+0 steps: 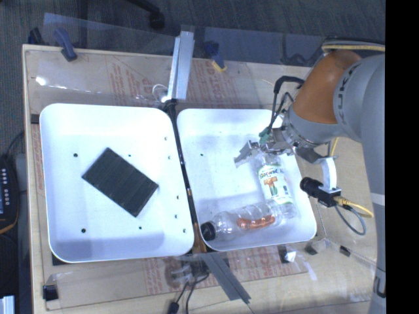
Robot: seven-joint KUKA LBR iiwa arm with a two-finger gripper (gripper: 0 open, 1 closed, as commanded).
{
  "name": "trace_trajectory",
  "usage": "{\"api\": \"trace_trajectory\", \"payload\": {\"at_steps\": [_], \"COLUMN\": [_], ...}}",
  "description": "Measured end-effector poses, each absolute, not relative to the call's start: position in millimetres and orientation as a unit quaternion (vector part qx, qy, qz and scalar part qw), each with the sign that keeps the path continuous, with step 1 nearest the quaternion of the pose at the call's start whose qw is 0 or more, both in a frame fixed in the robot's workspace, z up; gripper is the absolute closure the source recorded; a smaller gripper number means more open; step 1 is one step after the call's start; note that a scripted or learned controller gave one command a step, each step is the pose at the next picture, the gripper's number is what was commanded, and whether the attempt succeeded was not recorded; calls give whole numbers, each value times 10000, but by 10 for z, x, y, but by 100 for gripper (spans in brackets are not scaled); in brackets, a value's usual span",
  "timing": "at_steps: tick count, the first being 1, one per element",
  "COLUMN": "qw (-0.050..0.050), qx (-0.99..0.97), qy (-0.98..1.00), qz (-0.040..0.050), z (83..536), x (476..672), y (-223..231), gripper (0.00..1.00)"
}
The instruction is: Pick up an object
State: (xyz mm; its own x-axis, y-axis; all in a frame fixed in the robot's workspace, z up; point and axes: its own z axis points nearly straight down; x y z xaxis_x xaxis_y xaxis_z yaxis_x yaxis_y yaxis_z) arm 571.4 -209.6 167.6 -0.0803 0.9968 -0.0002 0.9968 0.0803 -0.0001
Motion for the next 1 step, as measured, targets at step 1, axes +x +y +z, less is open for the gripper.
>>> {"api": "trace_trajectory", "payload": {"at_steps": [1], "qw": [-27], "qx": [6491], "qy": [7607], "qz": [-8], "z": [1683], "x": [5668], "y": [-2085], "gripper": [0]}}
